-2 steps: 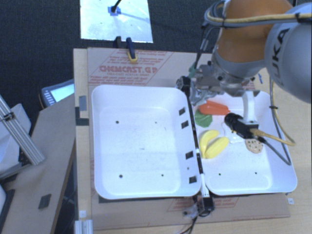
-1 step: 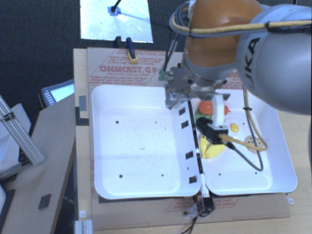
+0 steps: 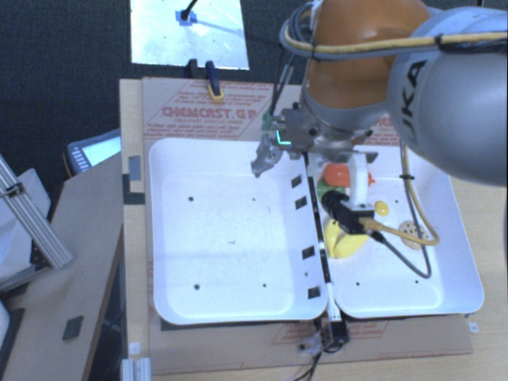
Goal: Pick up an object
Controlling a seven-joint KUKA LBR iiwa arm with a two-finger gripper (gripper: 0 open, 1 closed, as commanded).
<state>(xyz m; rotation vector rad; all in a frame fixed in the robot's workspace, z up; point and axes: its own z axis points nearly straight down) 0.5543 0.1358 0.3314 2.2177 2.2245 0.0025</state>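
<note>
Objects for picking are gathered in the right bin [image 3: 452,292], all in its upper left part, close to the wall that is shared with the left bin [image 3: 163,213]. An orange object [image 3: 336,175] is seen just under the wrist, with a green piece [image 3: 325,189] touching it from below. A yellow object [image 3: 346,244] lies lower, beside the shared wall, and a small yellow ball [image 3: 382,209] and a pale round disc [image 3: 410,233] are placed a little to the right of it.

The gripper [image 3: 266,162] is held above the upper right corner of the left bin, apart from all these objects. Whether it is spread or pressed together cannot be told, and nothing is seen held in it.

Both bins are white and shallow, and a few small dark dots are scattered on their floors. Black clips [image 3: 302,203] are set along the shared wall. The bins are laid on a cardboard sheet [image 3: 202,111] printed with red letters, which rests on a wooden bench [image 3: 91,236]. A clamp with a yellow tip [image 3: 213,82] is fixed at the far edge of the cardboard. Behind it, a shiny metal plate [image 3: 186,22] is placed on dark carpet-like ground [image 3: 63,54]. At the left, a small screen [image 3: 91,153] and an aluminium rail [image 3: 30,217] are seen.
</note>
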